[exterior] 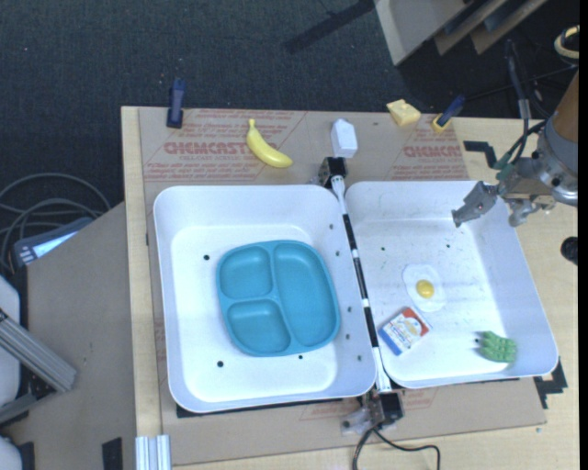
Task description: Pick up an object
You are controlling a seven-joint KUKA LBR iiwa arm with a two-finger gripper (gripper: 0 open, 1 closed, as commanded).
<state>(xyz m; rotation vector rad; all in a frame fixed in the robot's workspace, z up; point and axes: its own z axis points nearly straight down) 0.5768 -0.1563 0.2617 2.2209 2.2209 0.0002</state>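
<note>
Overhead slanted view. A cardboard-topped counter point(303, 151), printed with red lettering, carries two shallow white bins side by side. The left bin point(184, 239) holds a blue divided plate point(276, 296), three compartments, lying flat near the bin's middle. The right bin point(514, 266) holds three small things: a fried egg toy point(424, 288) near the middle, a small red, white and blue packet point(403, 330) just below and left of it near the bin's inner wall, and a green toy point(497, 347) at the lower right corner, well apart from the egg. The pincer point(501, 204) hangs over the upper right part of the right bin, its two fingers spread wide with nothing between them; one finger point(473, 204) points down and left toward the bin floor. It is well apart from all three things. Above it the grey arm point(562, 151) enters from the right edge. On the counter behind the bins lie a banana point(266, 147), a white block point(344, 138) by the seam between the bins, a yellow wedge point(402, 112), and two blue clamps point(175, 101) point(448, 112) at the far edge. Around the counter the floor is dark carpet point(92, 55); grey cables point(41, 207) coil at the left, and a pale wooden piece of furniture point(459, 27) stands at the top right.
</note>
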